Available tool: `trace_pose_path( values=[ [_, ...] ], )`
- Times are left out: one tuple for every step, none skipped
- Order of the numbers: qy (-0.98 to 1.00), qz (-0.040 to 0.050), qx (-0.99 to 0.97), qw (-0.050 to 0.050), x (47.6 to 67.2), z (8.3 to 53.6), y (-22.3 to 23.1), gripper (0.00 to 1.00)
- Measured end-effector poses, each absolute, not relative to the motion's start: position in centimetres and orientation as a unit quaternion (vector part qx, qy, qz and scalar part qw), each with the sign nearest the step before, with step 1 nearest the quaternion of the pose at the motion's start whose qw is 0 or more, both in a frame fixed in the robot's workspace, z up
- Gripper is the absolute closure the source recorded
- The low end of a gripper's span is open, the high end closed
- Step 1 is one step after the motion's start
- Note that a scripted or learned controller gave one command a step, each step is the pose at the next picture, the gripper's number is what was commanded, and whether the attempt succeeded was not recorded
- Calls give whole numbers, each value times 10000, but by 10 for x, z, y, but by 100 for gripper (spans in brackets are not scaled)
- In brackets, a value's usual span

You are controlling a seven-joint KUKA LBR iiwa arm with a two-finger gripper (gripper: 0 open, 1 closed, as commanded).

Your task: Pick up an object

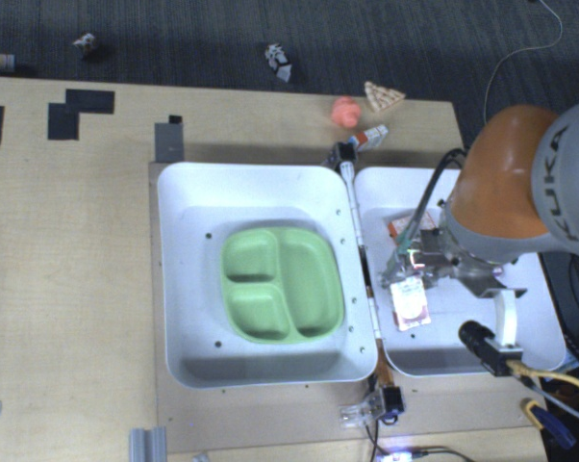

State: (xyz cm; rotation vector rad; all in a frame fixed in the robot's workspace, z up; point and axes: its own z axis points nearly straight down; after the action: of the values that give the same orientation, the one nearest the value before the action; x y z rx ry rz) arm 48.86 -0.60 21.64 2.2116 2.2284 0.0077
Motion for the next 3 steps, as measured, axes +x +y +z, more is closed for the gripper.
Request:
trace_pose_path(
  values=[
    [7112,40,7030,18,490,227,-5,100],
    [7130,54,7011,22,491,237,-4,100],
    [7153,69,6988,27,493,248,-2,100]
  ],
)
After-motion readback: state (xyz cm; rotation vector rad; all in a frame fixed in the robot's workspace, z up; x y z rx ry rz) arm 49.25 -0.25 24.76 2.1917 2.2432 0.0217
